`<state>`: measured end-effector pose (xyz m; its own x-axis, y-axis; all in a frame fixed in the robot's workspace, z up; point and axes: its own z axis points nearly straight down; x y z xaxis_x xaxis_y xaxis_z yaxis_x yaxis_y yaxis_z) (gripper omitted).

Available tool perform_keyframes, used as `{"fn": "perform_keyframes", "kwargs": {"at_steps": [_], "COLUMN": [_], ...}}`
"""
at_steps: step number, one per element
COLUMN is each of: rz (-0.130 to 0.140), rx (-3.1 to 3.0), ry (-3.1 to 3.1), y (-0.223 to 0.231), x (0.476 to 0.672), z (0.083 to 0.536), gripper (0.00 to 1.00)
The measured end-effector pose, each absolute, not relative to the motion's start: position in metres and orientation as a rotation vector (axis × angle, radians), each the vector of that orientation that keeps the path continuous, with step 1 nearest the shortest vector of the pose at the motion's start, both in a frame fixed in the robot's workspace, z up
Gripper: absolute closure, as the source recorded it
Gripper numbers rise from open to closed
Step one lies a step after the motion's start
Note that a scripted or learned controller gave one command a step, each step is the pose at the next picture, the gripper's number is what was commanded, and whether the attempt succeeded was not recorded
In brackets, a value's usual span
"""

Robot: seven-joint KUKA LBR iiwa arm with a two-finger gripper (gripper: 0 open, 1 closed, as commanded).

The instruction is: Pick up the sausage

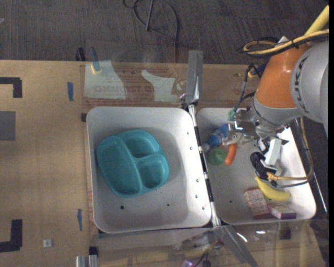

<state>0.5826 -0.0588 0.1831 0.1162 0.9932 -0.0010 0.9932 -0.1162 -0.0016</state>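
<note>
floor: dark grey carpet-like floor (62,28) along the top, black cables (151,15) lying on it
tabletop: light brown wooden tabletop (42,156), black square markings (11,87) at the left edge, short blue tape strips (70,91)
divider: grey metal bar (194,78) running between the two bins
sheet: clear plastic sheet (130,83) with glare, top centre
light: even, soft, from overhead

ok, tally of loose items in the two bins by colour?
Teal: 1, the divided plate
Blue: 1, a small item
Green: 1, a round item
Orange: 1, the carrot-like piece
Yellow: 1, the banana
Pink: 2, the boxes
Total: 7
</note>
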Motion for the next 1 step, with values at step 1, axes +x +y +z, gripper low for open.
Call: {"fn": "perform_keyframes", "kwargs": {"at_steps": [1], "rz": [0.006], "rx": [-2.363], "ry": [-2.064], "y": [-0.0452], "x": [0.5384], "z": [0.1903], "gripper": [1.00]}}
